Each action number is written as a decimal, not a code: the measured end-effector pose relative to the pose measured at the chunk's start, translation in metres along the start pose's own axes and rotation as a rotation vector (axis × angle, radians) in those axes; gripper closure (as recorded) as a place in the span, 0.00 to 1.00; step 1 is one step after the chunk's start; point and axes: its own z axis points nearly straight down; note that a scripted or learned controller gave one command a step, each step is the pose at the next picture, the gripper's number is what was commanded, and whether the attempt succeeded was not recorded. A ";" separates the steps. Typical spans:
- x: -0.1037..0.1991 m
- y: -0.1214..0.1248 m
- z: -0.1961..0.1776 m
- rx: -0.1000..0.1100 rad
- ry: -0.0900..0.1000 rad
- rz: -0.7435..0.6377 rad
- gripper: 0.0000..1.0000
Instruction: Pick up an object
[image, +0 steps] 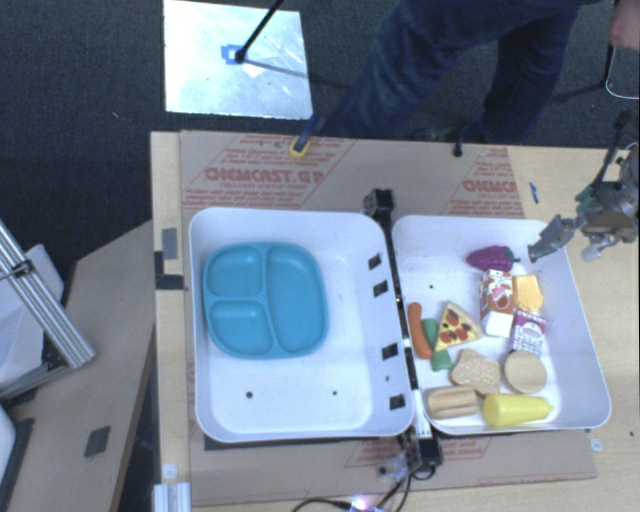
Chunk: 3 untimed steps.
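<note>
Toy food items lie in the right bin (590, 385), below and left of the claw (566, 240); purple eggplant (490, 258) nearest, just left of the claw; pizza slice (458, 326), carrot (418, 330), cracker (475, 371), yellow corn (517, 408) farther down; claw over the bin's upper right rim, holding nothing, spread not discernible; blue divided plate (265, 300) in left bin (290, 410), well left.

Grey metal pincer (566, 240) with dark fingers, boxy wrist block, thin cable loop above.
</note>
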 end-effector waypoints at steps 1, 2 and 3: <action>0.000 0.002 -0.005 -0.010 -0.002 -0.002 0.00; -0.001 -0.005 0.054 -0.004 -0.001 0.000 0.00; -0.001 -0.015 0.108 -0.004 0.000 -0.001 0.00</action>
